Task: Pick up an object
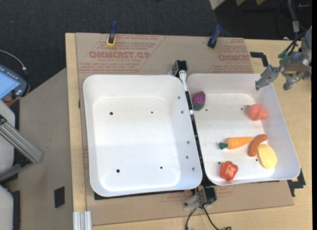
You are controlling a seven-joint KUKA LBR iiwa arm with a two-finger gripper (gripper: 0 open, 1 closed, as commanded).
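The right bin (pixel 224 78) holds several toy foods: a purple eggplant (pixel 198 99) by its left wall, a pink piece (pixel 257 112) at the right, an orange carrot (pixel 237 143), a brown-red sausage (pixel 256 144), a yellow potato (pixel 267 156) and a red pepper (pixel 228 170) near the front. My gripper (pixel 275 81) hangs above the bin's far right corner, open, with nothing between its fingers. It is behind and slightly right of the pink piece and well apart from it.
The left bin (pixel 89 125) lies beside the right one, with a black divider (pixel 190 112) between them. Blue clamps (pixel 113 34) (pixel 215 35) hold the cardboard sheet at the back. The bench edge runs close behind the gripper.
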